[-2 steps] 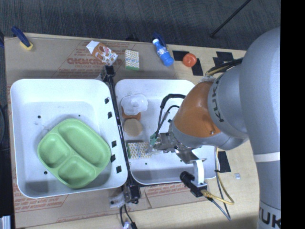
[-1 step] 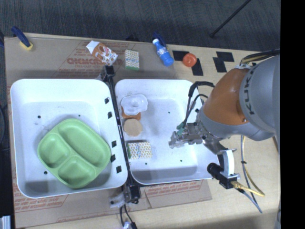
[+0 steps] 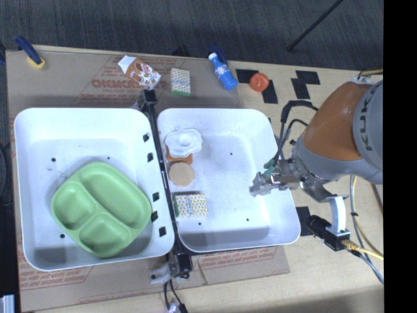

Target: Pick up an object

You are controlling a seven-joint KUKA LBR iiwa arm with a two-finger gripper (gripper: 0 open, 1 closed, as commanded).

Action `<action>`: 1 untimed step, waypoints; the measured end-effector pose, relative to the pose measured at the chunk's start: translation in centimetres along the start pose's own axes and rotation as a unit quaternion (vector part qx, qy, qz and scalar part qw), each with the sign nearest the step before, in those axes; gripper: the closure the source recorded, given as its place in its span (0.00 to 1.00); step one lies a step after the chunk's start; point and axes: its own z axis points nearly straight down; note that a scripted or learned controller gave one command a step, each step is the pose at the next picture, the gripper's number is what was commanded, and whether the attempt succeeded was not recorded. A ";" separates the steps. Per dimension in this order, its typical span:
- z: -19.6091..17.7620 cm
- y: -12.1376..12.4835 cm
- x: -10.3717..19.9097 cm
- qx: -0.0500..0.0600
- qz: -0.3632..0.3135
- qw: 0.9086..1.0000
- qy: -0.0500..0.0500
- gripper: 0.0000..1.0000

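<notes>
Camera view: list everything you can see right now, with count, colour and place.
Shallow plastic bins: 2, white, side by side on bench.
Divided plate: 1, green, left bin.
Lidded cup: 1, white and orange, right bin, left edge.
Round disc: 1, tan, below cup.
Patterned packet: 1, below disc.
Bottle: 1, blue, behind bins.
Small round object: 1, orange, beside bottle.
Packets: 2, behind bins.
Gripper: 1, grey, right bin's right side.

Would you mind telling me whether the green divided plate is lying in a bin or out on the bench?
In a bin: the green divided plate lies inside the left white bin, within its walls.
</notes>
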 end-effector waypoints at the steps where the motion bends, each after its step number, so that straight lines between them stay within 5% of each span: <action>1: -5.2 2.9 2.5 -0.001 -0.001 1.000 0.000 1.00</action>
